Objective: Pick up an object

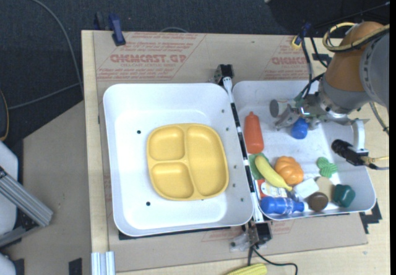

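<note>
My gripper (pixel 289 115) hangs low over the back of the right bin (pixel 365 203), reaching in from the right. A small blue object (pixel 299 130) lies right at the gripper's lower edge; whether it is gripped cannot be made out. To its left a red-orange bottle-shaped toy (pixel 253 132) lies along the bin's left wall. Toward the front lie a banana (pixel 268 171), an orange fruit (pixel 289 170) and a blue bottle (pixel 281 206).
The left bin (pixel 124 144) holds a yellow divided plate (pixel 185 161). In the right bin's front corner sit a white block (pixel 305 188), a brown round piece (pixel 318 201), a dark green piece (pixel 343 194) and a light green piece (pixel 327 165).
</note>
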`<state>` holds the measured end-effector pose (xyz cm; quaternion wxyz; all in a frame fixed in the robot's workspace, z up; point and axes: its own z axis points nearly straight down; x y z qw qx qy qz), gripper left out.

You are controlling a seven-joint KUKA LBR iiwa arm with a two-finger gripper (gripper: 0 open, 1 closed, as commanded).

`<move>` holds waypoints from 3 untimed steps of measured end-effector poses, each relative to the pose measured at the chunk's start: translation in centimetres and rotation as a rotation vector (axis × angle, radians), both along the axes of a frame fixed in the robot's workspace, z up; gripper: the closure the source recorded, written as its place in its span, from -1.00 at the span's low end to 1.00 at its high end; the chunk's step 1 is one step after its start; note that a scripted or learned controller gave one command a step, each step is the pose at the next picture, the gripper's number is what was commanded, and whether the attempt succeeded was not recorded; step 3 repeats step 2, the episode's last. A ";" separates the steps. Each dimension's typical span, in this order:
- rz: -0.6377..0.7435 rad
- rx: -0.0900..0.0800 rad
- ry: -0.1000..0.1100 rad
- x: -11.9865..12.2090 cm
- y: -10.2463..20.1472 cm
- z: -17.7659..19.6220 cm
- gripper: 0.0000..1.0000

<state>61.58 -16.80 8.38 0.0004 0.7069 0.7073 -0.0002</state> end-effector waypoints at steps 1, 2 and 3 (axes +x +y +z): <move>0.000 -0.001 -0.001 0.0 -0.1 1.1 1.00; 0.002 0.002 -0.003 2.8 8.3 10.2 1.00; 0.002 0.002 -0.003 2.8 8.3 10.2 1.00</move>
